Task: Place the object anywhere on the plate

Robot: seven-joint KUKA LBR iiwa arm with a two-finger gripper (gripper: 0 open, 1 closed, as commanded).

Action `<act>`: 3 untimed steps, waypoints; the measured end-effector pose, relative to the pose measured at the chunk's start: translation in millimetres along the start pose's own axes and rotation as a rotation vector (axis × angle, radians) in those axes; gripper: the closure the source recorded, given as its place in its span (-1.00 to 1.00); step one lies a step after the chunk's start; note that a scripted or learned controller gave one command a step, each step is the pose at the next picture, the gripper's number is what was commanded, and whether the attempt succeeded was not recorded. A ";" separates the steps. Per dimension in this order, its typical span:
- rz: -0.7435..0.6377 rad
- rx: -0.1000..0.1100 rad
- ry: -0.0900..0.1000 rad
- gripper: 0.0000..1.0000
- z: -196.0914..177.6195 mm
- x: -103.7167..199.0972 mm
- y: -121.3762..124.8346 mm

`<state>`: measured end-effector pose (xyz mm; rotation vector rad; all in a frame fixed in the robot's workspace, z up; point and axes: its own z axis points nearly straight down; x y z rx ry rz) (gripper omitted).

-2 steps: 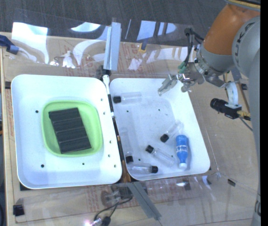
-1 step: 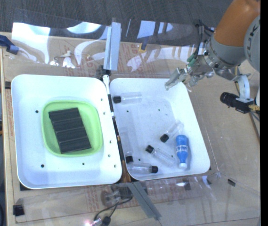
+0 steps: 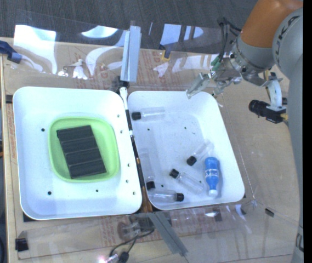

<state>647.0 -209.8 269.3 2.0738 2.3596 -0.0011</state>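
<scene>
Two white bins sit side by side on a brown bench (image 3: 265, 163) whose top shows glare and reflections along its far edge; dark carpet lies beyond it. The left bin (image 3: 29, 147) holds one green plate (image 3: 109, 133), square with rounded corners, and on the plate lies one dark ribbed block (image 3: 81, 151), tilted slightly off the plate's sides. One grey bar (image 3: 130, 53) stands at the far end of the seam between the bins. The right bin (image 3: 221, 141) holds clear vials with black caps: one (image 3: 149, 114) near its far left corner, one (image 3: 166, 196) along its near edge, and two more (image 3: 187, 178) (image 3: 198, 153) toward the middle, four countable in all, though the clear plastic makes the tally uncertain. One small bottle (image 3: 212, 173) with a blue label and blue cap lies near the bin's right wall, just beside the middle vials. The gripper (image 3: 204, 88) hangs above the right bin's far right corner, its two thin fingers (image 3: 194, 90) spread apart with nothing between them. The grey arm (image 3: 262, 32) with its orange band enters from the right.
</scene>
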 end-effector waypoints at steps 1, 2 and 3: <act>-0.053 -0.003 0.000 -1.00 12.5 0.7 11.0; -0.035 -0.001 0.002 -1.00 -16.4 -0.7 10.3; -0.016 0.004 0.001 -1.00 10.0 -0.2 10.0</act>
